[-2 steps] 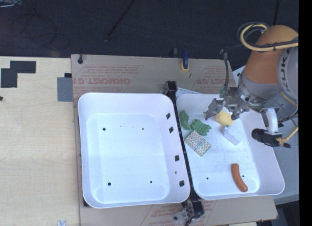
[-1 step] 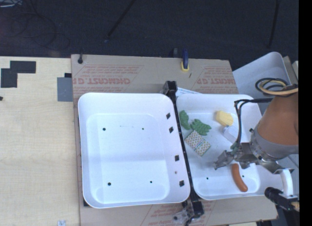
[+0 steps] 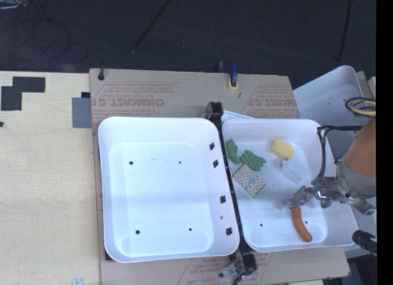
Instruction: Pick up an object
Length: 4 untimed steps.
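Tool (image 3: pixel 301 199) (grip state unclear) just above orange sausage (image 3: pixel 301 224), near clear bag (image 3: pixel 293 169).

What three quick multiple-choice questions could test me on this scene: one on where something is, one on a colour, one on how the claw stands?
1. Which bin holds the objects?
A. the left bin
B. the right bin
C. both bins

2. What colour is the long thin object near the right bin's front edge?
A. blue
B. orange
C. black

3. Where is the claw?
A. over the right bin, just above the long thin object
B. over the left bin
C. off the bench

Answers: 1 B, all the items lie there. 2 B, it is plainly orange. 3 A, it reaches in from the right.
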Available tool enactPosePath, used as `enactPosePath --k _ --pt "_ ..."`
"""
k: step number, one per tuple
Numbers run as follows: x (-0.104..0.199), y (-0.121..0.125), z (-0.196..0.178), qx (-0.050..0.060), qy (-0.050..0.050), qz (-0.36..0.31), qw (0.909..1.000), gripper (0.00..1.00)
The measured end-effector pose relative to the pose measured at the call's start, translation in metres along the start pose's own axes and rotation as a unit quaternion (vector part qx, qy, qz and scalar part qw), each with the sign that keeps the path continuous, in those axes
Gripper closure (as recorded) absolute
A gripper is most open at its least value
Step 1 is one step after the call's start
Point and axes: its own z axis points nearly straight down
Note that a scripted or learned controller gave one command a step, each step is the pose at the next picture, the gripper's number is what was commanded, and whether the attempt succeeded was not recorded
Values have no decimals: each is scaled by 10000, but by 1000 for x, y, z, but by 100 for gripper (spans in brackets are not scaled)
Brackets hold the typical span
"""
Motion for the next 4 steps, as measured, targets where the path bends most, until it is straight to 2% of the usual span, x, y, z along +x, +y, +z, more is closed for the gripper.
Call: enactPosePath --k 1,2,3,4 --pt "-11 -1 44 -2 17 -11 10000 0" --pt "53 15 42 -6 26 -39 10000 0" --pt "49 14 31 -5 18 1 10000 100" --pt "-19 -8 -66 -41 -20 11 10000 100"
